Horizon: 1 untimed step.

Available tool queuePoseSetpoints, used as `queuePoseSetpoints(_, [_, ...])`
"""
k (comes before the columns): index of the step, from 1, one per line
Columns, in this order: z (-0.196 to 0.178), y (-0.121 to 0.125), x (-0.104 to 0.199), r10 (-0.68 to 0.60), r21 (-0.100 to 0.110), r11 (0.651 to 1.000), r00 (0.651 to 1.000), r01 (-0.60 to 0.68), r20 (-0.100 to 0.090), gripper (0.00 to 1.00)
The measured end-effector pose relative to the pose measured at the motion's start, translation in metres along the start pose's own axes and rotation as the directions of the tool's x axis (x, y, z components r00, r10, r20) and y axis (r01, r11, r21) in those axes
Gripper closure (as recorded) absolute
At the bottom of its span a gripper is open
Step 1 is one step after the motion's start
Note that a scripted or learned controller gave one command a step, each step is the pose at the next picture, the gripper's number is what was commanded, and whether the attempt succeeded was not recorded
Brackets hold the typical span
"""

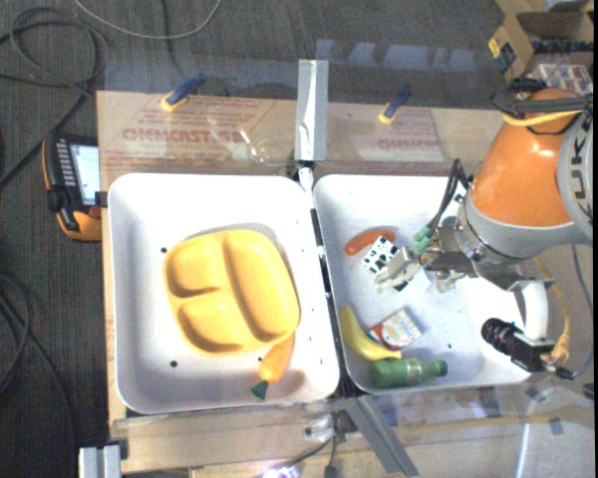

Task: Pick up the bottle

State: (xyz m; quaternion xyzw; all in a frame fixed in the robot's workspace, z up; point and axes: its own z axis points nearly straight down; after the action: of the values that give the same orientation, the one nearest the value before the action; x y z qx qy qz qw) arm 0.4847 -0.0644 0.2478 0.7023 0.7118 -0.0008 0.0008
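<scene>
I hang my hand (404, 267) over the right bin (468, 192), beside a little checkered box (381, 257), though I cannot tell if it is open, because the green bottle (409, 370) lies flat by the bin's front wall, near the banana (361, 339).

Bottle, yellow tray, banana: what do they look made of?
Bottle: likely plastic, glossy green, with a highlight along its side. Tray: probably moulded plastic, yellow, smooth, soft sheen on its three compartments. Banana: looks like a plastic toy, uniform yellow; real fruit cannot be ruled out.
</scene>
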Motion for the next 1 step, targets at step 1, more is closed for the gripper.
queuePoseSetpoints(1, [-0.0457,0.0621,-0.062,-0.016,0.0,1.0,1.0,0.016,0.001,0.0])
